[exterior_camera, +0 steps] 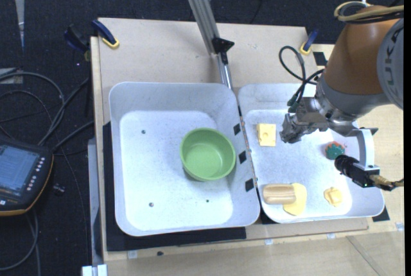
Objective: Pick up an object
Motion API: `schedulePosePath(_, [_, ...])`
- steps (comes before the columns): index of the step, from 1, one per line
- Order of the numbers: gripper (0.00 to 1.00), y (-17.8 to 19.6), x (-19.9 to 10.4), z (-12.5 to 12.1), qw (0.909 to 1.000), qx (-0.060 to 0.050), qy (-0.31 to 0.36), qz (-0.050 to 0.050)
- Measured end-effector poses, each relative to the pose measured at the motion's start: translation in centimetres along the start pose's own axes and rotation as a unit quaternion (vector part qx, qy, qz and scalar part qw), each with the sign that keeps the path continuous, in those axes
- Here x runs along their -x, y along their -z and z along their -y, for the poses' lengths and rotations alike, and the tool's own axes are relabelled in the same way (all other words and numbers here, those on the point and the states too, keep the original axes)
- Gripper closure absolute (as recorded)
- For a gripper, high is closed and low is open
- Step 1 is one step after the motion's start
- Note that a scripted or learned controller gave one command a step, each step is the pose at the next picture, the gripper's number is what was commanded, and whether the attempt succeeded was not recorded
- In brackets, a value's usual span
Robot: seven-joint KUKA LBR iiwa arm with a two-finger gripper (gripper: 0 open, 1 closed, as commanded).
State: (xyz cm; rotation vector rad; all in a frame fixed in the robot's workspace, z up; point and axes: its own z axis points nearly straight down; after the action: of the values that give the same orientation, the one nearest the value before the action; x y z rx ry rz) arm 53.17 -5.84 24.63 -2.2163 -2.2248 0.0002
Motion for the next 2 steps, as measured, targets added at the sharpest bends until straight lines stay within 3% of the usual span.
schedulePosePath(1, [1.0,-1.3,-4.7,-1.8,1.0,0.0,0.0,0.0])
schedulePosePath(2, [1.0,-0.4,-9.9,-3.0,1.0,0.0,0.0,0.0])
